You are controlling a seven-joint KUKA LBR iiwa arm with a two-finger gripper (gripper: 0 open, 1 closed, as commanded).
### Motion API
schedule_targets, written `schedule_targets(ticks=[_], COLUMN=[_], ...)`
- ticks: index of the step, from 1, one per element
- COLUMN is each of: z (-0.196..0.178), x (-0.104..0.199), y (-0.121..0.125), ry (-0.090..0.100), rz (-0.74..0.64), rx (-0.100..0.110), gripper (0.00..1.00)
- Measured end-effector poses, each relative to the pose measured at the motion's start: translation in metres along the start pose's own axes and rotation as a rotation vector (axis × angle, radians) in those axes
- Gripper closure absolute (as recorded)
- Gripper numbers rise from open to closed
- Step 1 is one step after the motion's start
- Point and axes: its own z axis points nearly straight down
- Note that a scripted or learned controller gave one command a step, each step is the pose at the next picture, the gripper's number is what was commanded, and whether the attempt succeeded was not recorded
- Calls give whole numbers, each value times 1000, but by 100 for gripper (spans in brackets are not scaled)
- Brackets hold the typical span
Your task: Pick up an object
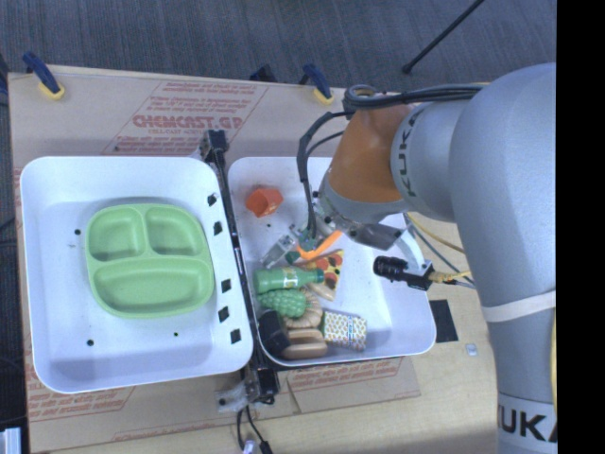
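Pale green divided plate [149,256] sitting in white left bin [38,253]. White right bin [402,324] showing orange block [264,200], green bottle [286,279], checkered packet [344,329]. Tan desk [95,112] carrying red print; arm [473,168] showing grey with orange band.

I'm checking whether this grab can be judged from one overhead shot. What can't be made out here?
- The claw: the arm's wrist covers it from above, so whether it holds anything is unclear.
- The toy pile in the right bin: items overlap and are too small to name, apart from a green bottle.
- The right bin's far right corner: hidden under the arm.
- The orange piece: too blurred to identify.
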Motion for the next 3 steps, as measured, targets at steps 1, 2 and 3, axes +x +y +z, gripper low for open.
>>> schedule_targets(ticks=[1, 2, 3], z=[0, 1, 0], x=[14, 25, 25], y=[-16, -24, -27], ry=[-3, -1, -1], rz=[9, 82, -313], rx=[-2, -1, 0], gripper=[0, 0, 0])
